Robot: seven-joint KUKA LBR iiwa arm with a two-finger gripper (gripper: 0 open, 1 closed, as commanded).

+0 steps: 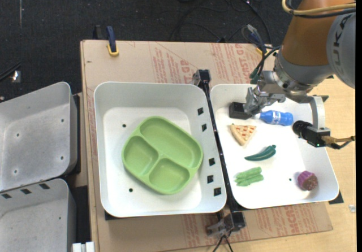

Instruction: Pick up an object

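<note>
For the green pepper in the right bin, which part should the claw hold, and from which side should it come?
Grip the green pepper across its thicker middle, coming straight down from above. It lies flat on the right bin floor, long and slim, running diagonally, so the claw probably closes best across its narrow width. The pizza slice and green beans lie apart from it, leaving room on both sides.

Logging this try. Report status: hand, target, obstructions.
Hand low over right bin's far end, nothing seen held. Blue bottle lies right beside it, black block alongside. Pizza slice just below.
</note>
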